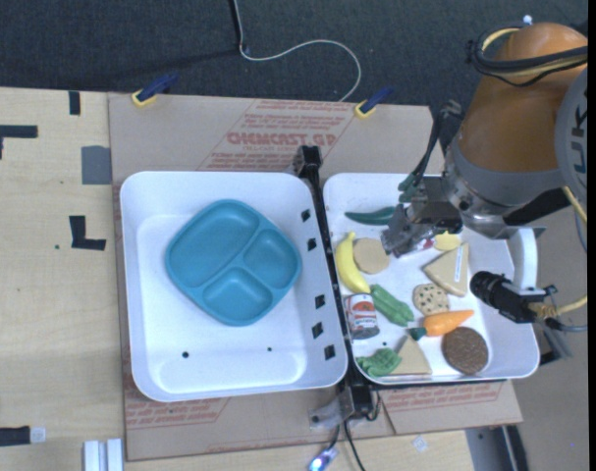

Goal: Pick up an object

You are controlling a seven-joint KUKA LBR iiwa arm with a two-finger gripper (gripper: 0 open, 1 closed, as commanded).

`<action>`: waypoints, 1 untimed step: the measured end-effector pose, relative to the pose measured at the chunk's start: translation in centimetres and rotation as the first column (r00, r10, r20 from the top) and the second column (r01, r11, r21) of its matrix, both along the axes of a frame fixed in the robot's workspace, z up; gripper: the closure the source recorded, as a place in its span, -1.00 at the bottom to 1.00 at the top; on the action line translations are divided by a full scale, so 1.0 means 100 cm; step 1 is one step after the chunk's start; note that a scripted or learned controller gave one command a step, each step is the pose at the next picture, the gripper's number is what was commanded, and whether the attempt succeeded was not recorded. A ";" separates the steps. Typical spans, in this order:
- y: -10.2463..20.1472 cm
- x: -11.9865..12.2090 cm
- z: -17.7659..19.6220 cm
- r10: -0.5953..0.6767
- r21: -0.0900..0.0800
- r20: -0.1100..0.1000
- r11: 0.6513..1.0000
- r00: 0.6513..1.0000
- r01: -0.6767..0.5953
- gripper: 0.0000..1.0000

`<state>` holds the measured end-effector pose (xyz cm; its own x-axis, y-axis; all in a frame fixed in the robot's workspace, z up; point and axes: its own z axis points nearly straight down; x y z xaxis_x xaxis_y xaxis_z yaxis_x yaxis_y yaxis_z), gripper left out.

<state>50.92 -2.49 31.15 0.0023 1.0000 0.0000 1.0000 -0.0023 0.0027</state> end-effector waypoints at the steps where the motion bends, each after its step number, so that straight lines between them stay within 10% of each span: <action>1: 0.045 -0.028 -0.064 0.006 0.001 -0.013 1.000 1.000 -0.006 1.00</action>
